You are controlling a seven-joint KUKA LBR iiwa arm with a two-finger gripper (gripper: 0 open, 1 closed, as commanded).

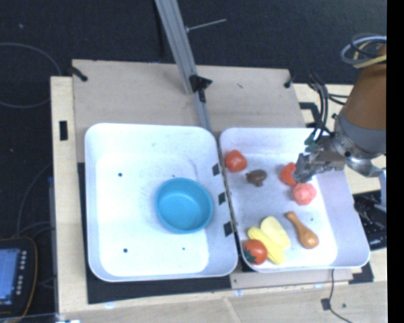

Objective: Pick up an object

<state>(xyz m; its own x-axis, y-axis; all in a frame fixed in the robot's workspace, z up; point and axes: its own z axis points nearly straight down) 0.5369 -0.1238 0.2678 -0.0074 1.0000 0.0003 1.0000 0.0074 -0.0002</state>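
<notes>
My gripper (303, 171) hangs over the right bin (337, 207), right above a red-orange piece (287, 174) and just up from a pink ball (304, 194). Its lower end is dark and blurred against those objects. Nothing shows clearly between them. Elsewhere in that bin lie a red tomato (236, 161), a small brown lump (256, 177), a yellow corn-like pair (272, 238), a small red tomato (255, 251) at the front and an orange-brown drumstick shape (303, 229).
The left bin (114, 153) holds a blue bowl (183, 204). A grey metal pole (178, 39) slants down to the divider between the bins. Cables and the arm's orange band (370, 99) sit at the right. A small screen (5, 274) is at lower left.
</notes>
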